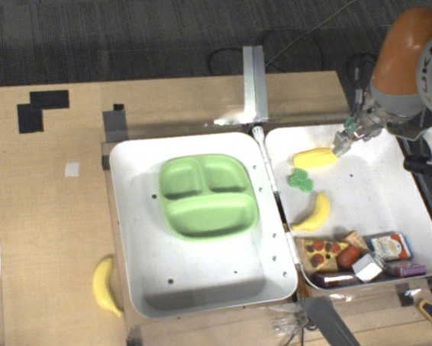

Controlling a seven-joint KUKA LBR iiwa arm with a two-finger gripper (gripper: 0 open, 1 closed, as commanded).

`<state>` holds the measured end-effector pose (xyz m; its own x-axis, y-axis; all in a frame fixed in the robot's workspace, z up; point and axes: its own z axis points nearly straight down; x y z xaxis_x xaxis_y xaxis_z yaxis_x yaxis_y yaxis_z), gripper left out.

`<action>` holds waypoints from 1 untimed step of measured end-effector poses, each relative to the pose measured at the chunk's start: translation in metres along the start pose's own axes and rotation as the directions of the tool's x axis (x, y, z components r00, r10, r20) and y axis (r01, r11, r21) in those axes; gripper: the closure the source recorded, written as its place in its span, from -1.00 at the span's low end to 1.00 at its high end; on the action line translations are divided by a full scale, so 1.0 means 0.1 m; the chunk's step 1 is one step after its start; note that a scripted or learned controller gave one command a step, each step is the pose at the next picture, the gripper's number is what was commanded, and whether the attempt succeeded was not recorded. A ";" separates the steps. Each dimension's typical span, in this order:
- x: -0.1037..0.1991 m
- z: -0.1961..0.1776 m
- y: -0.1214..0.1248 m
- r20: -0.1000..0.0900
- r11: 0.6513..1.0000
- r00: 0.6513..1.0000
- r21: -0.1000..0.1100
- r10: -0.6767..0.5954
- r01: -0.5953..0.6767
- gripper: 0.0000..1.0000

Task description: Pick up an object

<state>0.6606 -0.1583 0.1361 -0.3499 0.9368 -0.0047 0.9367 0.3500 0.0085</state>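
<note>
Grey arm (pixel 430 77), rounded orange band, pale metallic fingers (pixel 348 136)

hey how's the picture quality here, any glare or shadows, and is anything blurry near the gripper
In the camera view, light is even; a soft shadow pools along the near wall of the left bin, under the green divided plate. Glare shines off the metal post between the bins. The gripper by the yellow object is small and soft, its fingertips unclear. The arm's orange band looks slightly blurred.
</note>
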 end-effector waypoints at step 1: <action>-0.43 -0.60 -0.04 0.001 1.000 1.000 0.000 -0.011 0.011 1.00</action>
<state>0.6710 -0.1995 0.1966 -0.3601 0.9329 -0.0057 0.9329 0.3601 0.0087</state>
